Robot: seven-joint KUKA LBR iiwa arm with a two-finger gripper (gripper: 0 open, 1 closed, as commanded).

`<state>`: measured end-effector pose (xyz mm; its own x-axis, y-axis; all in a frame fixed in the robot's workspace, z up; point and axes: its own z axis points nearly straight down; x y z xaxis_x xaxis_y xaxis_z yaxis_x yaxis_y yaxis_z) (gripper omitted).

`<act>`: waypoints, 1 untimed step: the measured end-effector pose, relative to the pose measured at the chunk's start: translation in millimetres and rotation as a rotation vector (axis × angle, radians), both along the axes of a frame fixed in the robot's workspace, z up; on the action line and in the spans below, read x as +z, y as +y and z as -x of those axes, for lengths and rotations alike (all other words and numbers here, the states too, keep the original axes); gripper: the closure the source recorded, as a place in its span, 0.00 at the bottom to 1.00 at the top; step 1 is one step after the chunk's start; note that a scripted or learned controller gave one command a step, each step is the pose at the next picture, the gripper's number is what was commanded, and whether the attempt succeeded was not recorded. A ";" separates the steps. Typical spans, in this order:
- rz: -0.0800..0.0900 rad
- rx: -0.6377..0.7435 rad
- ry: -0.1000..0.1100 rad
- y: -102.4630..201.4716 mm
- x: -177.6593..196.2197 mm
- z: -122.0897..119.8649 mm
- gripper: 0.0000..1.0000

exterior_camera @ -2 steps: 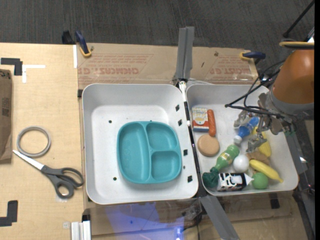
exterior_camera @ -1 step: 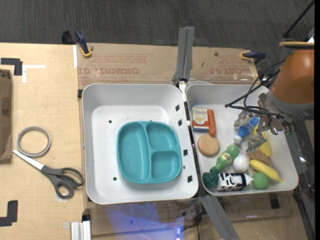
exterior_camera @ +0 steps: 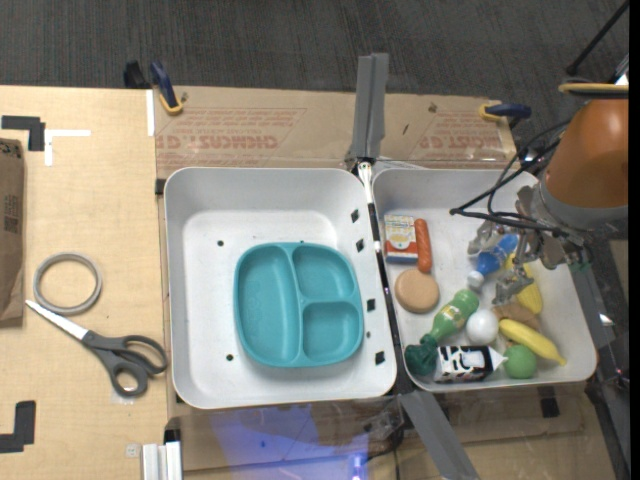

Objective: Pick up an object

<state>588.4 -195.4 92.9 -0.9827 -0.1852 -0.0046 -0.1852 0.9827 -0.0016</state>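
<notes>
- The arm (exterior_camera: 590, 158), grey with an orange band, reached in from the right over the right bin (exterior_camera: 580, 313).
- The hand (exterior_camera: 508, 258) hung low in that bin's right half, over a blue thing (exterior_camera: 492, 260); whether it was wide, narrow or gripping could not be told, since cables and metal parts blurred together there.
- The right bin held a crowd of things: a small carton (exterior_camera: 400, 236) with a red sausage-like piece (exterior_camera: 424, 245) just beside it near the left wall, and a tan round bun (exterior_camera: 417, 291) below them.
- A green bottle (exterior_camera: 455, 313) lay tilted near the middle, a white ball (exterior_camera: 482, 327) touching its lower end.
- A banana (exterior_camera: 531, 340) lay along the right front, a green ball (exterior_camera: 521, 363) just beside its tip.
- A black-and-white pack (exterior_camera: 466, 362) lay at the front wall.
- The left bin (exterior_camera: 190, 268) held a teal divided plate (exterior_camera: 298, 304).
- On the worktop (exterior_camera: 80, 218) to the left lay a tape roll (exterior_camera: 68, 282) and scissors (exterior_camera: 105, 348), near each other.
</notes>
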 end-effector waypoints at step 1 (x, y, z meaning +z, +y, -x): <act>0.000 0.000 0.000 0.0 0.0 0.0 0.00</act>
